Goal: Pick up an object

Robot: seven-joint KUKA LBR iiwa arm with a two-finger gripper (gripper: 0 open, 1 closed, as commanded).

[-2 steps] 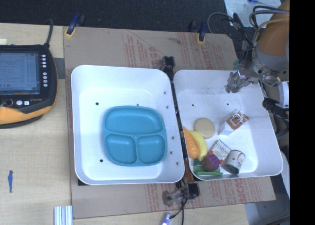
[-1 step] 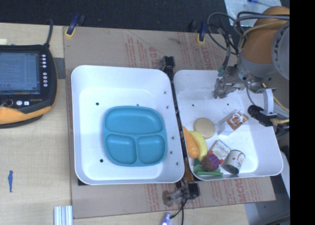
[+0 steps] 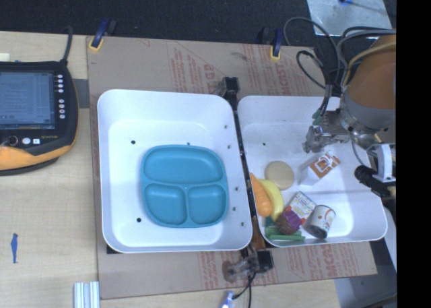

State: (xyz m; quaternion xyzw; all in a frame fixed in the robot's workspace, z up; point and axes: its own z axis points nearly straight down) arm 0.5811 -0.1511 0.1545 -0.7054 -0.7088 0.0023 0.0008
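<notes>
My gripper [image 3: 315,139] hangs over the upper middle of the right bin [image 3: 269,114], reaching in from the right below the orange-banded wrist. Just right of and below it lies a small white carton with an orange label [image 3: 325,165]. A cream round disc [image 3: 279,174] sits to the gripper's lower left. Along the bin's front lie a yellow banana [image 3: 272,196], an orange piece [image 3: 258,195], a purple-labelled packet [image 3: 296,209], a tipped can [image 3: 320,222] and a green piece [image 3: 283,234]. I see nothing held in the gripper.
The left bin [image 3: 114,165] holds a blue sectioned plate [image 3: 183,185]. A teach pendant [image 3: 34,114] lies on the bench at far left. Cables loop above the right bin near the arm. A black clamp [image 3: 230,86] sits between the bins' far edges.
</notes>
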